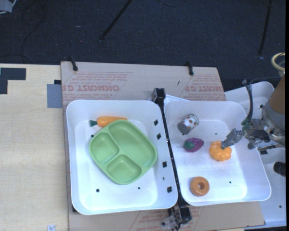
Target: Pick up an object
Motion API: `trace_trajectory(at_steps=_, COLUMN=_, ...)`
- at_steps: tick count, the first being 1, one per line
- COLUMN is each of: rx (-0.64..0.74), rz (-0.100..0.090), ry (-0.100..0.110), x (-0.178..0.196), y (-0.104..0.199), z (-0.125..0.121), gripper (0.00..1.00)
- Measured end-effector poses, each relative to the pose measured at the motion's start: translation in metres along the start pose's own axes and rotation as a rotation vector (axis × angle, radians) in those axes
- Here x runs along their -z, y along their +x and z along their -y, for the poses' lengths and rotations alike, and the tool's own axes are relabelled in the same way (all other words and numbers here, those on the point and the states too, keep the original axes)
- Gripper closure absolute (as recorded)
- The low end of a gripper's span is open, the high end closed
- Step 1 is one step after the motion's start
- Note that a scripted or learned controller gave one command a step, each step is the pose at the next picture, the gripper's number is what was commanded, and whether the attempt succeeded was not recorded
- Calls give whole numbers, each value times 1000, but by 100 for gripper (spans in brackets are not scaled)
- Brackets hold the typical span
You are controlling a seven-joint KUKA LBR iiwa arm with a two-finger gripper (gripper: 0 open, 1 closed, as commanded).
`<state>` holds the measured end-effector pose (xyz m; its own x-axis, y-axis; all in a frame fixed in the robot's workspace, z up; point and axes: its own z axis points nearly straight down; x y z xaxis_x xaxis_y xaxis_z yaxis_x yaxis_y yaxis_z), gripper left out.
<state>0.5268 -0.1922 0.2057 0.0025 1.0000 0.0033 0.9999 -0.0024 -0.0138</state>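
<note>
Dark carpeted floor with cables lies beyond the bench, whose pale wood-grain surface carries a printed cardboard sheet [135, 83] under two shallow white plastic bins set side by side. Left bin [82, 186]: a green three-compartment plate [123, 150], smooth and rounded-rectangular, sits near the centre with its long axis running from the bin's far-left corner toward its near-right corner. An orange carrot [110, 121] with a dark green stem lies touching the plate's far edge, its long axis parallel to the bin's far edge, stem toward the left.

Right bin [253, 189]: an orange pepper-like toy [220, 151], lumpy and glossy, rests toward the right edge about midway along it; it is roundish, with no clear long axis. A purple knobbly toy [194, 144] lies near the bin's centre, and a small grey-and-white object [188, 123] sits near the far edge. A tan ring-shaped doughnut [200, 186] lies flat near the near edge.

Gripper [229, 142]: grey metal, reaching over the right bin's right edge, its tip at the pepper-like toy's upper right. Whether its fingers are spread or closed cannot be told.
</note>
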Motion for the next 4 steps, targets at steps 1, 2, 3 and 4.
trace_trajectory(at_steps=1, rx=2, rz=2, ry=-11, x=6, y=0, z=-3, gripper=0)
trace_trajectory(at_steps=2, rx=3, rz=0, ry=-6, x=-58, y=3, z=-1, gripper=0)
trace_trajectory(at_steps=3, rx=2, rz=0, ry=-6, x=-112, y=4, z=-1, gripper=0)
trace_trajectory(at_steps=4, rx=-1, rz=2, ry=-9, x=-99, y=2, z=-1, gripper=100)
